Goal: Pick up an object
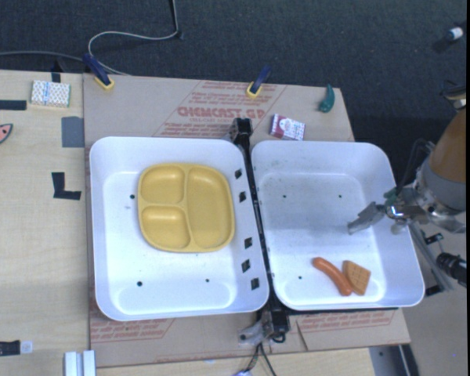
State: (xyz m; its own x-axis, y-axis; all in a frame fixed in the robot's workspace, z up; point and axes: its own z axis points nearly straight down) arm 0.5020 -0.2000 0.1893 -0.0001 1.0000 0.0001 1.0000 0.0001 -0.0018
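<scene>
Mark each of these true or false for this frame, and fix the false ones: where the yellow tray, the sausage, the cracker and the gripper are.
1. The yellow divided tray lies in the left bin. True.
2. The orange sausage lies in the left bin beside the tray. False: it lies in the right bin, near its front edge.
3. The brown cracker lies right next to the sausage. True.
4. The gripper holds the sausage. False: it is over the right bin's right side, apart from the sausage, with nothing between its fingers.
5. The tray has five compartments. False: it has three.
</scene>
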